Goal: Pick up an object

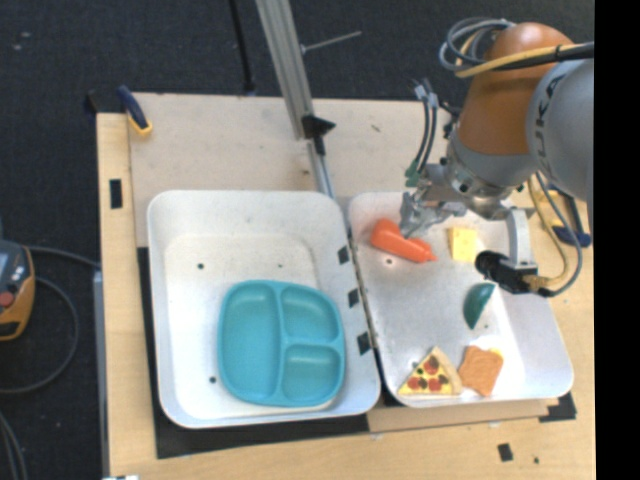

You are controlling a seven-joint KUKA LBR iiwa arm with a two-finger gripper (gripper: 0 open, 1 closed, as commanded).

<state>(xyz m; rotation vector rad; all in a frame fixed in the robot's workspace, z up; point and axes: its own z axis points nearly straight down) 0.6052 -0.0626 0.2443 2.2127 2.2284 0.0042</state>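
**End effector low over the carrot, top of right bin**

Count: two white bins on the surface [200,138]. Left bin [180,218] carries one teal divided plate [282,343], three compartments. Right bin [540,338] carries five loose items: one orange carrot [403,242], one yellow block [463,244], one dark green piece [478,304], one pizza slice [432,375], one orange-brown cracker-like square [481,369]. One grey arm [520,98] with the orange band. One aluminium post [285,53] rising behind the bins.

Edges and room: plate sits in the lower right of the left bin, close to the wall shared with the right bin; the rest of that bin floor is bare. In the right bin the pizza slice and the square lie side by side against the near rim. Green piece is mid-right, apart from the others. Bare floor runs down the middle-left of the right bin, between carrot and pizza slice.

Target vs end effector: carrot lies near the top left corner of the right bin, tilted, just beside the dividing wall. End effector [418,218] sits right at the carrot's upper right side, the yellow block just to its right. Cannot tell whether it is clenched or released, or touching the carrot.
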